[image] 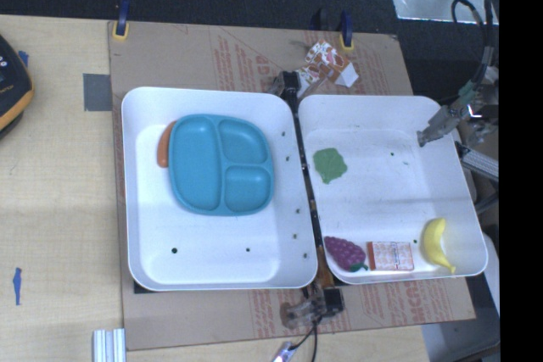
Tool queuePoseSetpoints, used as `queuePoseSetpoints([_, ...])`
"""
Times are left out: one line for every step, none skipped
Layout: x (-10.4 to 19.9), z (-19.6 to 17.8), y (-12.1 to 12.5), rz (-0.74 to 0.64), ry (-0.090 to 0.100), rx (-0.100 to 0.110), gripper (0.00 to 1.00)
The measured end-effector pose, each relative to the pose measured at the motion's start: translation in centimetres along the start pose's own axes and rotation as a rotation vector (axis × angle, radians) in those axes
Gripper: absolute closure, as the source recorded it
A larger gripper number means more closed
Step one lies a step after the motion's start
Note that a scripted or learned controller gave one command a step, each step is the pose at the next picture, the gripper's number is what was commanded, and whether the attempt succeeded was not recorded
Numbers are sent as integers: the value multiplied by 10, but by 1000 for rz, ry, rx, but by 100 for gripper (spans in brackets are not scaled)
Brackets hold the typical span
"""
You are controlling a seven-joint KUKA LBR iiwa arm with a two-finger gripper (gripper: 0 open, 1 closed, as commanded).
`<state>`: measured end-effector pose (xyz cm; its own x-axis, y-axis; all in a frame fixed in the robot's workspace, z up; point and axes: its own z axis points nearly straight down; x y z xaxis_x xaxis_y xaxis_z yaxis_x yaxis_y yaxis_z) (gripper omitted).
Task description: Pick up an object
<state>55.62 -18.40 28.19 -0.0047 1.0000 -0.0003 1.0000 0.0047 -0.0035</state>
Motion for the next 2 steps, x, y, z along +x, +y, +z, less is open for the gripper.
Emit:
queuePoseSetpoints([15,137,67,-1,0,4,0])
queuePoseSetpoints([14,124,68,-3,-1,2,100])
